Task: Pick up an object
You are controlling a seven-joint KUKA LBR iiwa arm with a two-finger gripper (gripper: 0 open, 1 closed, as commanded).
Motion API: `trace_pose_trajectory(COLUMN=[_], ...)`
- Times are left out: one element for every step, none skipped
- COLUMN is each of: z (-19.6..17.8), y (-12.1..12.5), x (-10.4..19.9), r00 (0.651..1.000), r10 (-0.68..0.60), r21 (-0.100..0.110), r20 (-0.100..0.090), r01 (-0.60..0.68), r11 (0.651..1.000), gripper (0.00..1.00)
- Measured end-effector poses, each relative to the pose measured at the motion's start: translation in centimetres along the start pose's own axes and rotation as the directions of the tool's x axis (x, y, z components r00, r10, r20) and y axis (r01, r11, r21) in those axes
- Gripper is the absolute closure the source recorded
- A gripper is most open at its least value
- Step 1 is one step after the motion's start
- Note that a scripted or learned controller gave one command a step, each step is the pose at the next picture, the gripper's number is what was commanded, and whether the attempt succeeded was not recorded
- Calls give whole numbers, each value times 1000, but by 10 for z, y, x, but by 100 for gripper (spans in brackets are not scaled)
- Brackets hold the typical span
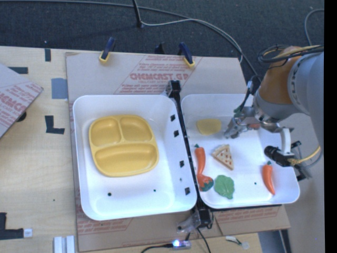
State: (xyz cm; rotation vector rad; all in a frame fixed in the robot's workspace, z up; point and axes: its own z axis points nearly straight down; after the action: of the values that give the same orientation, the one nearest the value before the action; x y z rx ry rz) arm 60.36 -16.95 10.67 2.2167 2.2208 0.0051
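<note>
The arm (295,83) hangs over the right bin (247,103), near its far edge, with the gripper (235,129) low between the disc (209,126) and the wedge (224,156). To pick well, I judge it should centre over one piece, likely the disc just beside it, and drop straight down clear of the wall. Whether the jaws are parted or closed I cannot tell; nothing visible sits between them. The tray (124,145) lies mid left bin (84,109).

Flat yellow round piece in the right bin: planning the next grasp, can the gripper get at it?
Probably yes: the flat yellow round piece lies apart from its neighbours, the gripper just beside it.
</note>
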Motion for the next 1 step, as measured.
trace_pose_trajectory(z=[-59], y=[-6], x=[-3], r00=[1000], r10=[2], r21=[0], r20=[1], r01=[-2], r11=[1000], gripper=[100])
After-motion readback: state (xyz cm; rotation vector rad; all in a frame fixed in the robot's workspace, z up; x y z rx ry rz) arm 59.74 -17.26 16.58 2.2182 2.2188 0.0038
